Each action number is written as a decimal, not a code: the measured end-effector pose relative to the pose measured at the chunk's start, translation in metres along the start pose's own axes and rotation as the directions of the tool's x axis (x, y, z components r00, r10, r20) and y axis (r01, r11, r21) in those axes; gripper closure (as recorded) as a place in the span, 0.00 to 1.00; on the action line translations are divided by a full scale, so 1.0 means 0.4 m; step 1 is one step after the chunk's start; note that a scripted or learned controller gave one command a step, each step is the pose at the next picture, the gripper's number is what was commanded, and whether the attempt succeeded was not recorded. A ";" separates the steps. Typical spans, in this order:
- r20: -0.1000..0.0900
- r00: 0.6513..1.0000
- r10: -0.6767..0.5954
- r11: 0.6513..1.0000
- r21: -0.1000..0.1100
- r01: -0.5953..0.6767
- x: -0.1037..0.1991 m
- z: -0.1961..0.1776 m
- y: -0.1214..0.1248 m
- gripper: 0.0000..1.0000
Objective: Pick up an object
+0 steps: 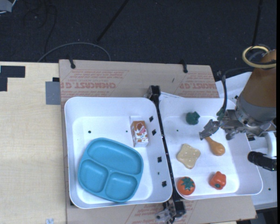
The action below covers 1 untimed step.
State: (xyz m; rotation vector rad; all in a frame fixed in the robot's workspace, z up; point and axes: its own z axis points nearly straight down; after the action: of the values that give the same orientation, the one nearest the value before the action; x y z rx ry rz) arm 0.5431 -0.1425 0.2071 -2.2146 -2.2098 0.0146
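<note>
Right bin [252,183], holding five small toy foods: a drumstick-shaped piece [215,146], tan with a darker orange knob, lying just below the gripper [219,129]; a dark green lump [192,118] at the bin's 11 o'clock; a pale bread-like slice [188,156] near centre; a tomato [186,185] at 7 o'clock; a red pepper [218,180] at 5 o'clock. The drumstick, nearest the fingers, is the likely target; judged light, stiff and smooth, hence prone to slip or roll; the narrow shaft offers a better hold than the rounded knob, taken across its width. Arm entering from 3 o'clock, wrist tilted down and toward 9 o'clock, grey fingers spread apart with nothing between them; one finger reaching toward 9 o'clock, the other lying close to the drumstick's upper end, contact not discernible. Left bin [72,125]: a blue divided plate [111,170] at 6 o'clock; a small printed carton [139,133] at 2 o'clock.
</note>
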 end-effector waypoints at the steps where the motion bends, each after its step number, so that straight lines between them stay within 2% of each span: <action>1: 0.003 1.000 -0.002 1.000 -0.014 0.002 0.000 -0.019 0.007 0.00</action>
State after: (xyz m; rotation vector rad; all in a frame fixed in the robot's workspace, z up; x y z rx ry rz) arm 0.5460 -0.1426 0.2147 -2.2204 -2.2209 0.0014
